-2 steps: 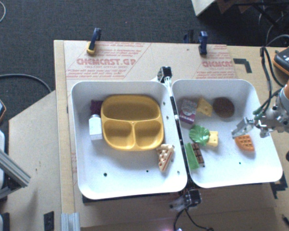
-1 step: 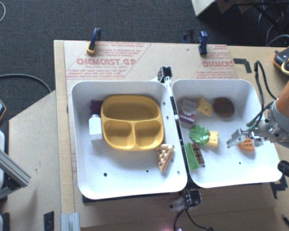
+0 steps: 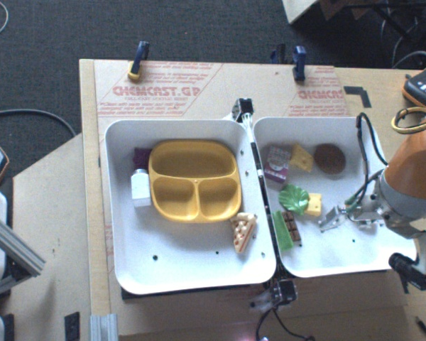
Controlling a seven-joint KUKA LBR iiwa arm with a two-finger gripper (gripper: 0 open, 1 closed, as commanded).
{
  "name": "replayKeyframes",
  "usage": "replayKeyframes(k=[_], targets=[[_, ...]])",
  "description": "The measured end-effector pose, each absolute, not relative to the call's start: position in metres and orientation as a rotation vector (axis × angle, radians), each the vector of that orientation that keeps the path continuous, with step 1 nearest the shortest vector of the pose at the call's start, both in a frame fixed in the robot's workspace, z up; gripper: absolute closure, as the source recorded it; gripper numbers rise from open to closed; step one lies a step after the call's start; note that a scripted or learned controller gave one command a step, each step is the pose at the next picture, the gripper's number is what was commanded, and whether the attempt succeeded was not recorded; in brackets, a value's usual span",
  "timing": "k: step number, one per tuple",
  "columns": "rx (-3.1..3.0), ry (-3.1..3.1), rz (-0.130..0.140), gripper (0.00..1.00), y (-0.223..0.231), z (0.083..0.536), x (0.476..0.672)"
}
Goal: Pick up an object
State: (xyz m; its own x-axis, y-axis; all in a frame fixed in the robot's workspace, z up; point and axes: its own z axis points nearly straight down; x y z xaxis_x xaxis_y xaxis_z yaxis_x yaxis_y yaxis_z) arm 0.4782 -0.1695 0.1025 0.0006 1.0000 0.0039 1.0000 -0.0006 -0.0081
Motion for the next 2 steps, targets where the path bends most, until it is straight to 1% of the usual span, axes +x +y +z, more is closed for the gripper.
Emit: replayKeyframes(k=[1, 2], targets=[[-2.218, -2.217, 0.002, 0.0, -0.169, 0.083, 0.478], [-2.223, -2.218, 0.0, 1.0, -0.169, 0.095, 0.478]])
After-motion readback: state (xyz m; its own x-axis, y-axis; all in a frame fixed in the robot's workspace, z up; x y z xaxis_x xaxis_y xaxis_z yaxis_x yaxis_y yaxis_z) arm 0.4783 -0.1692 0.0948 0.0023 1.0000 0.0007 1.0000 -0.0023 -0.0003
